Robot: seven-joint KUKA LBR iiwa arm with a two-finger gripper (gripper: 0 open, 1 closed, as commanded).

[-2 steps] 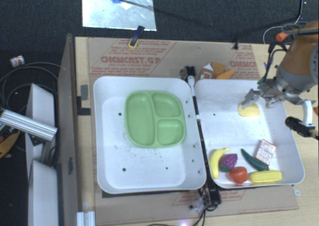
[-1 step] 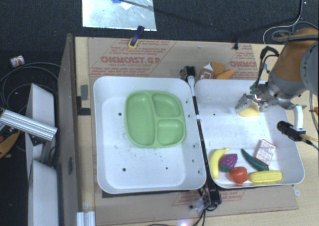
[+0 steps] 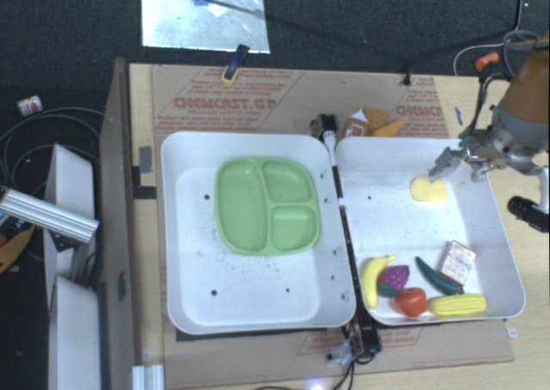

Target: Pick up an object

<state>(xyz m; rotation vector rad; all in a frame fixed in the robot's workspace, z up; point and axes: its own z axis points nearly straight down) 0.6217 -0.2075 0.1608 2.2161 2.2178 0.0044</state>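
The gripper (image 3: 460,162) hovers beside the pale yellow piece (image 3: 429,190) in the right bin (image 3: 507,242), apparently spread and empty. This looks like the approach; next it must descend and close.

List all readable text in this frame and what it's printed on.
"CHEMCAST GP": red print on the brown board under the bins, left of centre; reads roughly so, blurred.
"CHEMCAST": same red print at the board's right, partly hidden by the arm.
Fainter red lines beside both: too blurred to read.
Small carton in the right bin: printed, too small to read.
Small can on the floor: label unreadable.
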